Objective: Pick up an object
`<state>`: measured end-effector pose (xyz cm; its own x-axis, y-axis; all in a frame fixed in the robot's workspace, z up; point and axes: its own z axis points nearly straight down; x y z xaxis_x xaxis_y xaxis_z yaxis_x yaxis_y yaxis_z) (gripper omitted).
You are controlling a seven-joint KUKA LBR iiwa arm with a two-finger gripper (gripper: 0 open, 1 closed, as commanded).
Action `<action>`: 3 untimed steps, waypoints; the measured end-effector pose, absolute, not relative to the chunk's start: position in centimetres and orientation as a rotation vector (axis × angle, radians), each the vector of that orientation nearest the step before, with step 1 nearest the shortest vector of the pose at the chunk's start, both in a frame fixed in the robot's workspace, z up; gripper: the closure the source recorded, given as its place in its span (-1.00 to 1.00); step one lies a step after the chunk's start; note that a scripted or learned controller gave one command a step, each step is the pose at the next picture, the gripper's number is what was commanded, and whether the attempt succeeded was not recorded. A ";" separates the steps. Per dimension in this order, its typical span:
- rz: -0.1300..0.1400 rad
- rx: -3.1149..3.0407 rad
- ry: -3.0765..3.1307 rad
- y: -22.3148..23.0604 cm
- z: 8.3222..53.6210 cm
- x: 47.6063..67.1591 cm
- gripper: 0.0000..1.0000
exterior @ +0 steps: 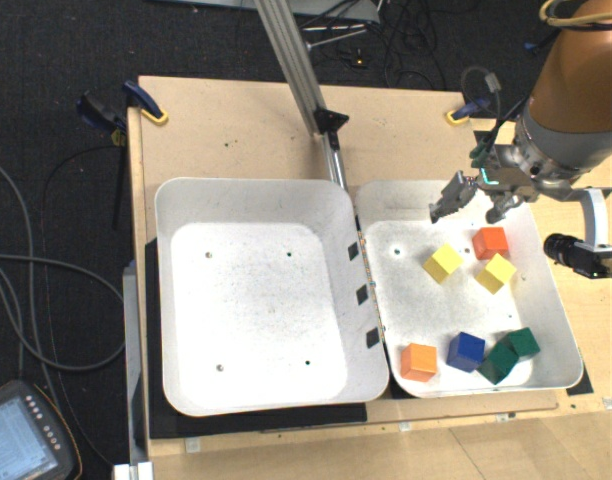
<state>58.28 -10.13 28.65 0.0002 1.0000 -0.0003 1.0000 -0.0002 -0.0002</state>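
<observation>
My fingers [477,202] hang spread apart with nothing between them, one dark tip [449,204] out toward the middle of the right bin's far edge and the other toward that bin's far right corner. They hover over the far part of the right bin [396,213], above its white floor. Just past them toward the near side sits an orange-red cube [491,241], close to the bin's right edge and clear of my tips. Beside it, a little nearer, lies a yellow cube [496,273], and a second yellow cube [443,263] rests toward the bin's centre, apart from the first. Along the bin's near edge a row of blocks lines up: an orange cube [419,361] at the near left corner, a blue cube [466,352] just beside it, then two green blocks [510,354] touching each other toward the near right corner. Behind my fingers my wrist [546,163] rises grey, with the orange band [579,63] above it, reaching in over the bench's right edge. The left bin [248,288] lies side by side with the right one, their edges meeting along the middle of the bench. The wooden bench [246,128] carries both bins, and a metal pole [286,43] slants across its far edge. A blue clamp [136,98] grips the far left corner.
</observation>
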 end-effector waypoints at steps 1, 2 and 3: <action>-0.007 2.226 2.223 -11.0 23.0 58.7 -1.00; -0.007 2.226 2.225 -10.6 16.7 58.2 -1.00; 0.012 2.213 2.211 -10.7 12.5 58.6 -1.00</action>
<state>58.59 -10.67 12.48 0.0012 1.0000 -0.0040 0.9999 -0.0012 0.0147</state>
